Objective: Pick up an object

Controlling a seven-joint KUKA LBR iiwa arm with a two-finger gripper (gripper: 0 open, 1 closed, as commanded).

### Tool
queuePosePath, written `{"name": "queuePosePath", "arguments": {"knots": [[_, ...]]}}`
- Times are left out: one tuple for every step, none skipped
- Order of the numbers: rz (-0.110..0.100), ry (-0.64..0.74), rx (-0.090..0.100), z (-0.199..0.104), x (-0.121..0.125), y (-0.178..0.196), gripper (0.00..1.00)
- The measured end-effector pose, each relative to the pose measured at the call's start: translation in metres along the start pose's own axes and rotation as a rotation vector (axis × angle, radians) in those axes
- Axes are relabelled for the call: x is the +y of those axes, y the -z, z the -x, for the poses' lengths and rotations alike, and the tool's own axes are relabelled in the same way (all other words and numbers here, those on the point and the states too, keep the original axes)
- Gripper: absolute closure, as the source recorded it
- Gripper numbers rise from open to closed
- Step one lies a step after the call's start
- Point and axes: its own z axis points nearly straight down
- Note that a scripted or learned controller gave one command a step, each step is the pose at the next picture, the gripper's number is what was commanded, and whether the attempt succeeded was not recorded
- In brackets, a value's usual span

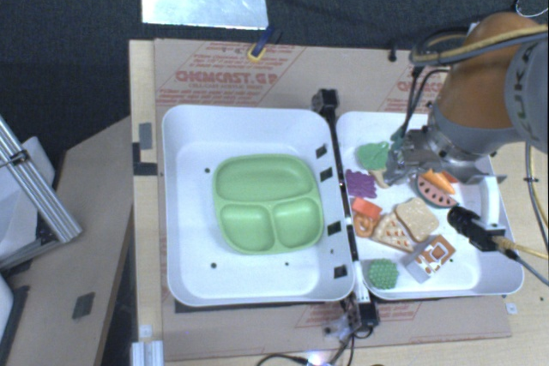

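Fingers' state cannot be told; gripper [401, 170] is seen low in the right bin [496, 272], between green leaf toy [373, 155] and watermelon slice [435, 194]. Leaf judged light, thin, flexible, best pinched across an edge. Bread slice [417, 219] and waffle [390, 233] are noted nearby; green tray [262, 203] sits in left bin [184, 210].

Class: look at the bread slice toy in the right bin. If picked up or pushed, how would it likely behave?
The bread slice looks flat and moulded, so it is probably stiff and light. It overlaps the waffle piece, so pushing it would likely shift that too. Lying flat, it should slide, not roll.
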Motion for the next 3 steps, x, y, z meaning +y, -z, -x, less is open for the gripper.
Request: {"name": "queuePosePath", "arguments": {"knots": [[-0.001,-0.001,0.0,-0.043,0.043,-0.006,1.0],[0.0,-0.001,0.001,-0.081,0.091,-0.011,1.0],[-0.002,-0.003,0.0,-0.076,0.105,-0.005,1.0]]}}
